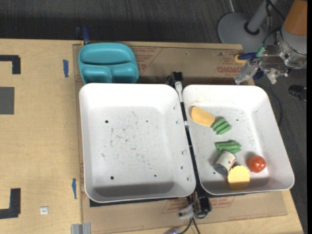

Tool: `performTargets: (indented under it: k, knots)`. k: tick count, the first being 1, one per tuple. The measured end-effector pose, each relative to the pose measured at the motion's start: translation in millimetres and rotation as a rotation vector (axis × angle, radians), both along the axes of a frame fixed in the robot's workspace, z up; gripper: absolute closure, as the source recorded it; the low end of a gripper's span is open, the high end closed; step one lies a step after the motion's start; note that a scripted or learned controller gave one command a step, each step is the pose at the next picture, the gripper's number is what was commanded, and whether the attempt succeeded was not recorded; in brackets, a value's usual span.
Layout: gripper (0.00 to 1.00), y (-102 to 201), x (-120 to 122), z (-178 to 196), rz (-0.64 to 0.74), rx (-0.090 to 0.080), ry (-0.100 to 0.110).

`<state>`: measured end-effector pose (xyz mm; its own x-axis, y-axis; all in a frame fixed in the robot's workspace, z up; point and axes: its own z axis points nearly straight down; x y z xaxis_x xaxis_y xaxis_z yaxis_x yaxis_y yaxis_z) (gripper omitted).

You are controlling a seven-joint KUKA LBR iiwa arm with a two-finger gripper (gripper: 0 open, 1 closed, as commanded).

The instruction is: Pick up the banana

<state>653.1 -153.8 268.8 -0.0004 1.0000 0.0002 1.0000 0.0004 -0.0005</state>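
Note:
A yellow-orange curved piece (202,116), which I take to be the banana, lies in the right bin (273,130) near its far left corner, by the divider. My gripper (257,74) hangs beyond the far rim of that bin, up and to the right of the banana and well apart from it. Its fingers look spread and hold nothing. The grey arm with its orange band (296,13) reaches in from the top right.
The right bin also holds two green pieces (221,126) (227,146), a small can (224,162), a yellow block (238,175) and a red tomato (257,163). The left bin (92,130) sits beside it. A teal tray (108,62) stands behind the left bin.

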Motion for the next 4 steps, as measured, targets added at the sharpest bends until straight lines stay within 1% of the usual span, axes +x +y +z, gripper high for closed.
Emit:
performTargets:
  k: [1,2,3,4]
  knots:
    - [0.0,67.9,-42.0,-78.7,0.36,0.001,0.0]
    - [0.0,163.9,-91.1,-84.2,0.202,0.001,0.002]
    - [0.0,261.9,-125.7,-125.5,0.304,0.002,-0.001]
    - [0.0,342.0,-157.0,-182.9,0.491,0.001,0.0]
